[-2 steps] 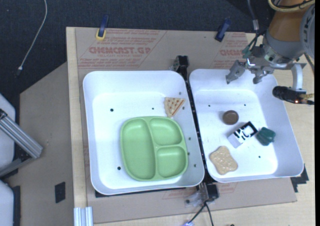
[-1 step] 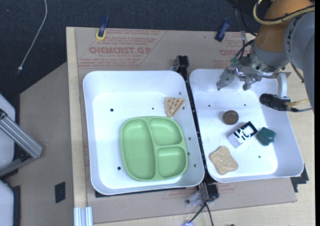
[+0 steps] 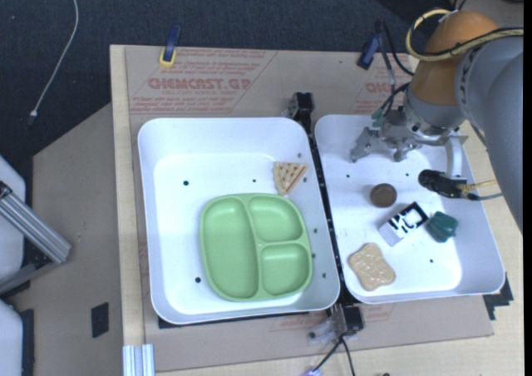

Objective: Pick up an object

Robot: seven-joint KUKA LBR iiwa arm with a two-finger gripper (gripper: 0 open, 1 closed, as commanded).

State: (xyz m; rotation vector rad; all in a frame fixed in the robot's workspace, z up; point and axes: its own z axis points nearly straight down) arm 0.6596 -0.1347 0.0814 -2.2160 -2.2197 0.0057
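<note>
My gripper (image 3: 381, 150) hovers over the far part of the right bin (image 3: 474, 279), its grey fingers spread apart with nothing between them. Just in front of it lies a round brown cookie (image 3: 383, 195). Nearer the front are a white block with black markings (image 3: 405, 222), a teal object (image 3: 442, 225) beside it, and a tan toast-shaped piece (image 3: 371, 266). All of these lie apart from the gripper.
The left bin (image 3: 166, 200) holds a green divided plate (image 3: 255, 244) and a tan waffle-like wedge (image 3: 288, 175) near its right wall. A raised rim separates the two bins. The arm (image 3: 453, 66) comes in from the upper right.
</note>
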